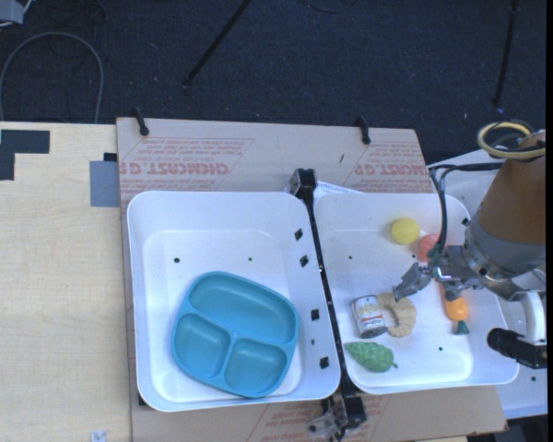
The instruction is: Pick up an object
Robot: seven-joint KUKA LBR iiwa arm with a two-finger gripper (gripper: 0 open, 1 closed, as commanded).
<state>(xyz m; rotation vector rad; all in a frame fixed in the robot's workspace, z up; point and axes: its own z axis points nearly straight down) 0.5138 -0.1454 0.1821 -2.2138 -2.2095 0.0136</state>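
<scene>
Arm: reaches in from the right, its claw low over the right bin.
Claw state: fingers point down-left; open or shut, cannot tell from here. Nothing visibly held.
Nearest candidate: small can lying on its side, just down-left of the claw tip, long axis roughly along the bin's depth.
Beside it: beige curved piece touching the can's right side, directly under the claw.
Others: green leafy toy near the front wall; yellow ball toward the back; orange carrot-like toy partly behind the wrist.
Left bin: holds a blue divided plate, well apart.
Judgement: a short drop down-left would meet can or beige piece; crowding risks a glancing grip.
</scene>
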